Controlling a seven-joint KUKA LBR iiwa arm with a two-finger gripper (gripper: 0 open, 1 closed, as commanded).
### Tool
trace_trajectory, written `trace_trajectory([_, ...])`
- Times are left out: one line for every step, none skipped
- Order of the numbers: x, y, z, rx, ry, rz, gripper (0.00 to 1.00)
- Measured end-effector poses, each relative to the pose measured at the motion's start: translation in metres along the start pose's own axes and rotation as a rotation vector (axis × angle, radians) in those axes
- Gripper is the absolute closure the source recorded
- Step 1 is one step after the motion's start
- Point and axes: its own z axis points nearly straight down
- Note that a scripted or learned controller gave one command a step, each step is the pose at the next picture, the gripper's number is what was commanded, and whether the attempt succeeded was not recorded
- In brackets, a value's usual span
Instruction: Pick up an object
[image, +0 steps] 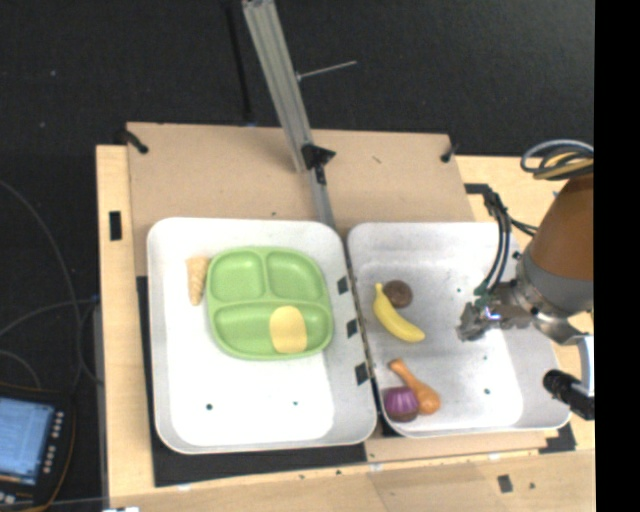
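Note:
In the right bin (450, 250) lie a yellow banana (395, 316), a brown round item (399, 293) just behind it, and near the front edge an orange carrot (416, 386) with a purple item (401, 403) against it. My gripper (474, 324) hangs over the right part of this bin, to the right of the banana and apart from it. Nothing shows between its fingers. The grey arm with its orange band (565, 240) comes in from the right.
The left bin (180, 390) holds a green divided plate (268, 302) with a yellow piece (288, 329) in its front compartment, and a tan pastry-like piece (196, 279) beside the plate's left. A metal post (285, 90) rises behind the bins.

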Motion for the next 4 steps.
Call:
trace_trajectory([-0.001,0.001,-0.012,0.004,0.001,0.000,1.00])
trace_trajectory([0.047,0.013,-0.028,0.003,0.003,-0.005,1.00])
trace_trajectory([0.099,0.029,-0.041,0.004,0.004,-0.005,1.00])
trace_trajectory([0.150,0.044,-0.032,0.007,0.003,-0.004,1.00])
